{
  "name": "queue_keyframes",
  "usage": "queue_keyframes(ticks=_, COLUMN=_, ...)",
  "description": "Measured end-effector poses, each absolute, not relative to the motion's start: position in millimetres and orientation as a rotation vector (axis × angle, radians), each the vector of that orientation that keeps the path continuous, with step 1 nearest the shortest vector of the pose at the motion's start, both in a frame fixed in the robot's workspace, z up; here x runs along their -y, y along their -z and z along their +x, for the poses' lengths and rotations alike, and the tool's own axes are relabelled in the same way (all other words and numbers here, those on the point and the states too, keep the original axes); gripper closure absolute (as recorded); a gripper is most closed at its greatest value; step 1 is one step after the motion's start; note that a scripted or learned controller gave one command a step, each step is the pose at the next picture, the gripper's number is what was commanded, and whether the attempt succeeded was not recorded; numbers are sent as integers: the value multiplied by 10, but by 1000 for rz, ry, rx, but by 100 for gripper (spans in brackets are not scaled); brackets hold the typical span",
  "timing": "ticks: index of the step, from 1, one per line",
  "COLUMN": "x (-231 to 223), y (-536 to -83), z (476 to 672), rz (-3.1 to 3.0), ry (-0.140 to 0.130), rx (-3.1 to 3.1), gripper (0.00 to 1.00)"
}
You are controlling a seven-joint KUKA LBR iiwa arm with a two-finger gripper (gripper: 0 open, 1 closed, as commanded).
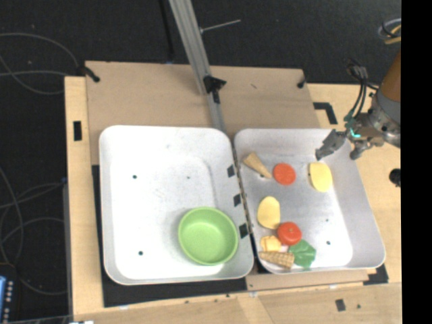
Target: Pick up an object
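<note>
The right bin [351,201] holds several toy foods: a tan cone-shaped piece [256,165], an orange-red round piece [284,174], a yellow piece [320,177], a yellow pear-like piece [268,212], a red tomato [289,232], a green piece [304,254] and a waffle-like piece [277,258]. My gripper [343,146] hangs over the bin's upper right corner, just above and right of the yellow piece. Its two dark fingers [328,146] are spread apart, with nothing between them.
The left bin [135,181] holds a green bowl [208,235] near its front right corner. A grey metal post [192,46] rises behind the bins. The arm's wrist [385,113] enters from the right edge, with cables around it.
</note>
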State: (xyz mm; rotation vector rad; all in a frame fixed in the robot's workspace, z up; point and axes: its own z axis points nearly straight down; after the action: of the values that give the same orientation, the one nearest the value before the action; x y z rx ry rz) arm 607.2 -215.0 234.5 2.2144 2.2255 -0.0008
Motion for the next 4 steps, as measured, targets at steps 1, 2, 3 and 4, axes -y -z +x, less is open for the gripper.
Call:
queue_keyframes(ticks=1, x=2149, y=-1739, z=6127, rz=2217, ry=8, rx=-2228, gripper=0)
queue_keyframes(ticks=2, x=2154, y=-1135, z=6038, rz=2224, ry=9, rx=-2222, gripper=0)
queue_keyframes(ticks=3, x=2186, y=-1037, z=6050, rz=2219, ry=4, rx=-2213, gripper=0)
queue_keyframes(ticks=4, x=2190, y=-1161, z=6065, rz=2217, ry=-3, rx=-2211, gripper=100)
